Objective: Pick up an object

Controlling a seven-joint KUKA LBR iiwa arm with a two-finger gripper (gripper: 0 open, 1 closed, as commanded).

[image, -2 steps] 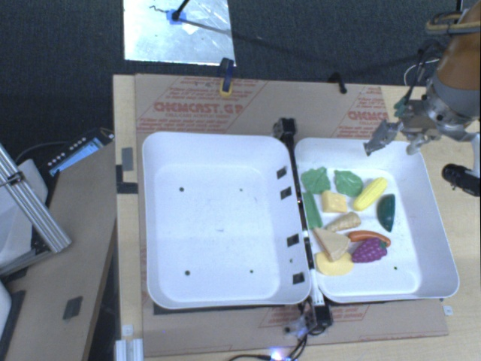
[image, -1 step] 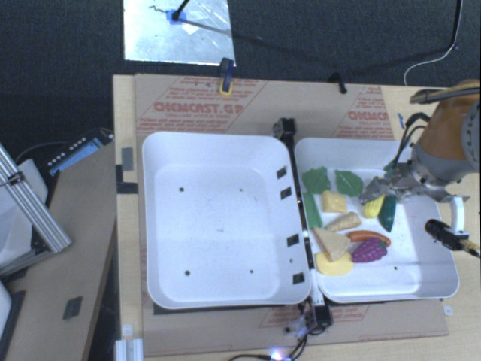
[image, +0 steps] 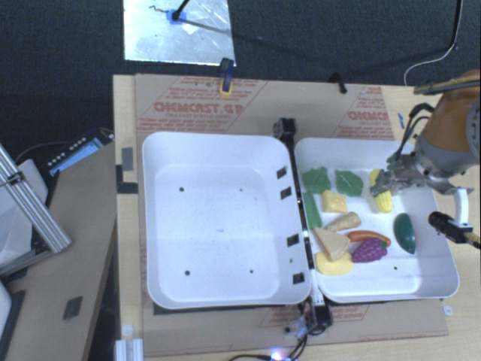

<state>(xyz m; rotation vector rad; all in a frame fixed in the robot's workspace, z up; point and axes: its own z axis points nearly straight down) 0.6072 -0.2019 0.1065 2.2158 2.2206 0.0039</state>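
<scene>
A bench carries two white bins; the right bin (image: 432,277) holds toy food. The gripper (image: 387,183) sits over the corn (image: 383,199) at its far right side; finger spread: cannot tell. Corn looks light, stiff, slick plastic, best pinched across its middle.

One fixed camera watches me from above, tilted down over my desk (image: 128,224), both bins in frame; my arm (image: 451,138) enters from its right.
</scene>
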